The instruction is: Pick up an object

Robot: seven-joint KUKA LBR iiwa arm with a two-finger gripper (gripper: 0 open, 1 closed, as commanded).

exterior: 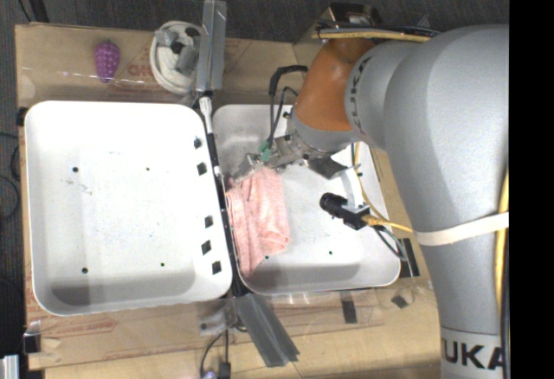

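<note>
Camera view, looking down at a slant: two shallow white bins sit side by side on the desk. The left bin shows bare white floor with a few small dark dots. The right bin holds a pink cloth, crumpled and lying lengthwise along the bin's left wall, just beside the divider between the two bins; its upper end reaches up toward the gripper. The grey arm, with its orange band above the wrist, reaches in from the right and bends down over the upper part of the right bin. The gripper sits low at the top end of the pink cloth, near the bin's upper left corner; its fingers are buried in dark hardware and a bit of greenish detail, so whether they are wide, narrow or closed on the cloth cannot be told, and contact with the cloth cannot be confirmed. A black cable fitting with a yellow lead hangs over the bin floor to the right of the cloth, apart from it. On the desk beyond the left bin lie a small purple object and, right of it, a white round object, near a grey upright bracket.
</note>
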